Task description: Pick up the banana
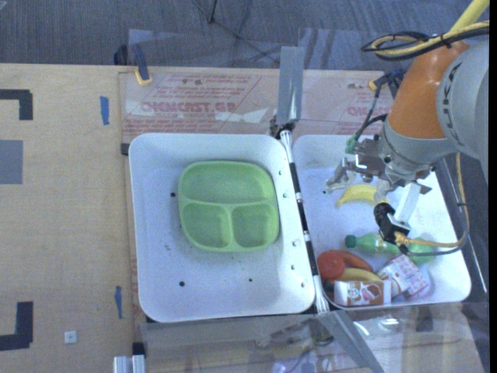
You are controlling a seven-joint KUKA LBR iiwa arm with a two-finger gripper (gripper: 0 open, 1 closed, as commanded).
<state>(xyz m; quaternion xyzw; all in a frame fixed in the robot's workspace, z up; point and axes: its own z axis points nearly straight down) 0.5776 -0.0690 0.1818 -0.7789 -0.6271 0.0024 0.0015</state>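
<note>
Yellow banana (356,195) lying in the right bin (454,282), toward its far-left part, directly under the arm's wrist (411,111). The gripper (365,179) sits just above and touching the banana's upper edge; metal parts reach down on either side of the fruit's far end, but whether they are spread or closed on it cannot be told from this slanted view. Relation for the coming move: the banana lies immediately below and slightly to the near side of the gripper, its long axis running left–right with a gentle curve, ends tipped toward the near side. A grasp across the short width appears the likely demand. The fruit shows plain yellow skin, a paler far edge, the right end partly hidden by the arm's black cable (386,217). Nearer in the same bin: a green bottle (380,245), a red tomato (332,264), a second yellow item (359,275) and small cartons (366,292). The left bin (155,270) holds a green divided plate (229,205).
</note>
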